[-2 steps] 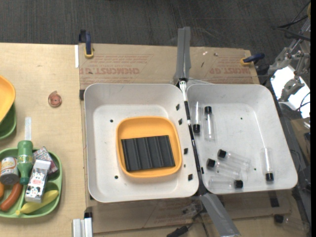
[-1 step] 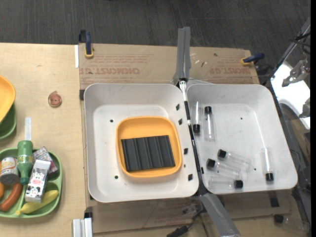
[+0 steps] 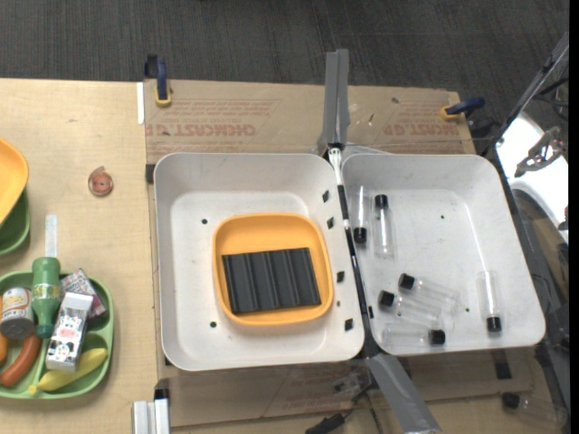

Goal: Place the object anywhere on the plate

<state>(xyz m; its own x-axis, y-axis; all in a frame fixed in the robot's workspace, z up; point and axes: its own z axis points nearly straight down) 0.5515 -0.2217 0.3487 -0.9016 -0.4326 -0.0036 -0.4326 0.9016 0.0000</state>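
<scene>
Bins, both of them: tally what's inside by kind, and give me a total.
Orange plate: 1
Dark ridged block, lying on the plate: 1
Clear vials with black caps: 6
Total: 8

Wooden worktop [image 3: 81, 134], pale. Cardboard sheet [image 3: 271, 120] spread over it, clamped at the back edge. On the cardboard: two white bins, left bin [image 3: 181, 333] and right bin [image 3: 516, 324], touching. Green tray [image 3: 86, 373], yellow dish [image 3: 11, 183], small pink disc [image 3: 101, 182] on bare wood.
</scene>
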